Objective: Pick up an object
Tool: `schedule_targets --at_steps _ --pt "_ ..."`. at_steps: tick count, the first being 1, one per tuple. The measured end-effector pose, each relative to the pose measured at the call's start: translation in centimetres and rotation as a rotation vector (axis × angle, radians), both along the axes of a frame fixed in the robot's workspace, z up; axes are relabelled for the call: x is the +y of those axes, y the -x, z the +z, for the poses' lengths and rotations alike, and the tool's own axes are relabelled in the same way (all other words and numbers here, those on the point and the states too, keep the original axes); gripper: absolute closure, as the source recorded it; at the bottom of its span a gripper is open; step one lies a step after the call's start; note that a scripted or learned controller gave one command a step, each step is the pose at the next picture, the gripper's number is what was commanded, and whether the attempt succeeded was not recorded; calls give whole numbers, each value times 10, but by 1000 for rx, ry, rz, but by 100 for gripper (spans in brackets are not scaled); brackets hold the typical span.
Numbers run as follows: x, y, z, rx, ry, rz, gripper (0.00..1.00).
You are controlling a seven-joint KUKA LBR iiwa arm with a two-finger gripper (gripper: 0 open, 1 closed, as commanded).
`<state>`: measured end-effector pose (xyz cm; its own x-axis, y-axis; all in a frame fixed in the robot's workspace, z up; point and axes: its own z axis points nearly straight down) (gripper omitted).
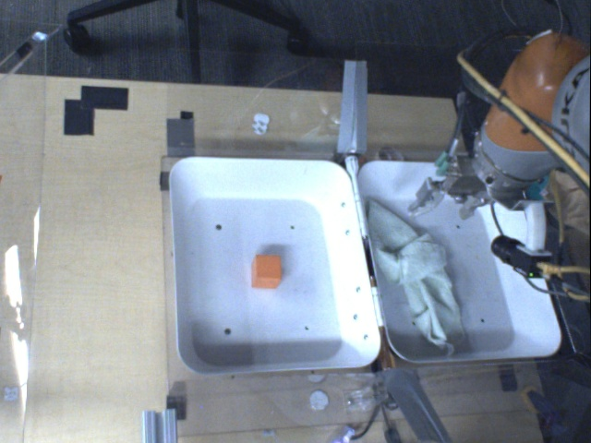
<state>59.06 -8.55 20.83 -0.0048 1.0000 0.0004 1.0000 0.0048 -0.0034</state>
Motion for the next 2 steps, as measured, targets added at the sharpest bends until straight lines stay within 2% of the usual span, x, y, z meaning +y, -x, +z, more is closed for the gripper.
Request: schedule_targets --at_steps 1,2 --pt "-9 -46 -20 -4 1 160 0" --pt "-3 -24 -115 -7 0 203 0"
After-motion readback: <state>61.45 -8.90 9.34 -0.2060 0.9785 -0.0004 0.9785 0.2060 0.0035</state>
